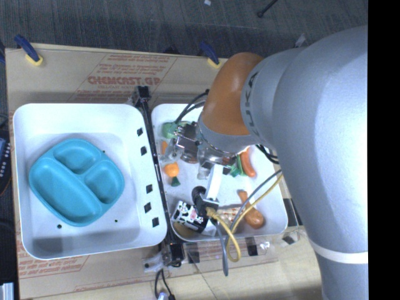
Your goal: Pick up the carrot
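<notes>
I am the big grey arm with the orange band [228,95], and I reach in from the right over the right white plastic bin [164,114]. My metal gripper [187,147] hangs low over the far left part of that bin. I cannot tell how my jaws stand, because my own wrist covers them from above.

The small orange carrot with a green top [171,170] lies on the bin floor near the bin's left wall. It sits just beside my gripper, a little nearer to the camera and a little to the left. I see bare white floor around it, and it looks apart from my metal parts. Nothing orange shows inside my gripper.

A green leafy toy [170,129] peeks out on the far side of my gripper. A thin orange-red toy sausage [248,161] lies to the right, partly under my arm, with a bit of green beside it. A brown and orange toy shaped like a bun [251,217] rests near the bin's near right corner. A black and white block [185,214] sits at the near edge, close to yellow and black cables [228,236] that loop down from me.

The left white plastic bin [37,120] holds a light blue tray with three hollows [75,180]. Both bins rest on a brown cardboard sheet [119,74]
</notes>
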Tool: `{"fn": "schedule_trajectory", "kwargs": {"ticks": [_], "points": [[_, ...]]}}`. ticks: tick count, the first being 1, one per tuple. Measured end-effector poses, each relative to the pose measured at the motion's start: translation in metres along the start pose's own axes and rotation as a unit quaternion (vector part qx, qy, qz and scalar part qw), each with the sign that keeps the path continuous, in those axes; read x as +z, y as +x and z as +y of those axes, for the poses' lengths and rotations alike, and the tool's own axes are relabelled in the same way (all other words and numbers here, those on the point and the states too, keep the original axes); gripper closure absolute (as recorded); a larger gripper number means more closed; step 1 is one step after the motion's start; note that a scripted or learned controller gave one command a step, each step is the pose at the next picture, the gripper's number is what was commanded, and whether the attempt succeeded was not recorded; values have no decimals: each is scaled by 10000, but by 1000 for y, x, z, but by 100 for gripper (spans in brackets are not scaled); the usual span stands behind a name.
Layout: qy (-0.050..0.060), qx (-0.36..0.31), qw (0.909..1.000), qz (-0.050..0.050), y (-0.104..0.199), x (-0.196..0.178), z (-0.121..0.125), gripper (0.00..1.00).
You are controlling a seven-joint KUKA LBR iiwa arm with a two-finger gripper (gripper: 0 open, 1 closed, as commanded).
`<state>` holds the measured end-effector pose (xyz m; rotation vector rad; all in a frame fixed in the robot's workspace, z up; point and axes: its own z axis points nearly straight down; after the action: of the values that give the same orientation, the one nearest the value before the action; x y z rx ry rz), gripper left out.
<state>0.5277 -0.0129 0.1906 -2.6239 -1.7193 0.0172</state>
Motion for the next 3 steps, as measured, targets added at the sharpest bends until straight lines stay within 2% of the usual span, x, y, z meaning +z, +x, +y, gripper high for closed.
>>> {"fn": "schedule_trajectory", "kwargs": {"ticks": [3], "points": [[0, 0, 10000, 0, 0, 0, 0, 0]]}}
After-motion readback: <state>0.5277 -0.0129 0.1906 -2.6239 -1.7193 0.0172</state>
